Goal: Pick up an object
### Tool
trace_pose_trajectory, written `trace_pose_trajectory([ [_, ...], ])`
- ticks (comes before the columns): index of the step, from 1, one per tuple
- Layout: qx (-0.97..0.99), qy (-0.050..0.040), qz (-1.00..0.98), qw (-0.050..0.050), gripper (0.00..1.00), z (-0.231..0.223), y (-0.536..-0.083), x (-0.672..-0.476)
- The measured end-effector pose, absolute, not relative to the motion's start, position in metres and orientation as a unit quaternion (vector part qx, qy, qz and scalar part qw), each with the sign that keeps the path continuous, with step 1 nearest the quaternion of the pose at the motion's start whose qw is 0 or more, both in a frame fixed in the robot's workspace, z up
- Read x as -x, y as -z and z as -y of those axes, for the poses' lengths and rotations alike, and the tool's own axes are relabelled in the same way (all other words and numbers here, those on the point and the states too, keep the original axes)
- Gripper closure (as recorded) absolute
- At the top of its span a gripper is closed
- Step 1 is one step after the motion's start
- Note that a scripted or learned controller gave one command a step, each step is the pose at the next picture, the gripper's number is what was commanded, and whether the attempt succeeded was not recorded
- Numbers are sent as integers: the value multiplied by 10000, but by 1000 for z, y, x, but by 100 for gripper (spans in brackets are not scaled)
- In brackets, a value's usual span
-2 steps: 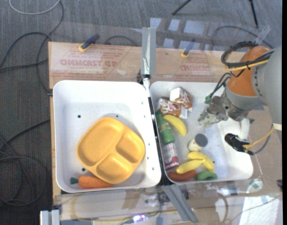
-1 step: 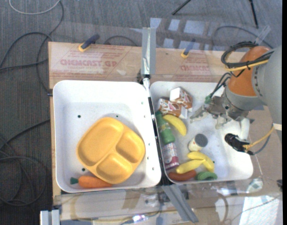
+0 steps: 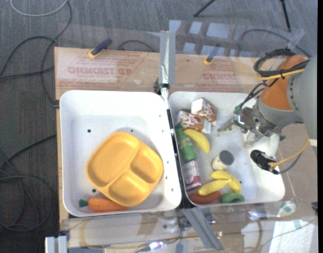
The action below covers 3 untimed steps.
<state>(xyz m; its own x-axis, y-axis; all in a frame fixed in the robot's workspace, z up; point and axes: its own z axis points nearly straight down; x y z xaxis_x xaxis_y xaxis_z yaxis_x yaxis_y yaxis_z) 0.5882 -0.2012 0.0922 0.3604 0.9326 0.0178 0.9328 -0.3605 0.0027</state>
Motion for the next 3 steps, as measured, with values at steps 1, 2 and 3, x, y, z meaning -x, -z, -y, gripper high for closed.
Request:
trace_pose_trajectory([
  [1, 8244, 26, 5661, 6, 100, 204, -95, -586],
  [2, 8235, 36, 5674, 18, 0, 201, -95, -587],
  [3, 8386, 8, 5447, 66, 0, 204, -98, -583],
])
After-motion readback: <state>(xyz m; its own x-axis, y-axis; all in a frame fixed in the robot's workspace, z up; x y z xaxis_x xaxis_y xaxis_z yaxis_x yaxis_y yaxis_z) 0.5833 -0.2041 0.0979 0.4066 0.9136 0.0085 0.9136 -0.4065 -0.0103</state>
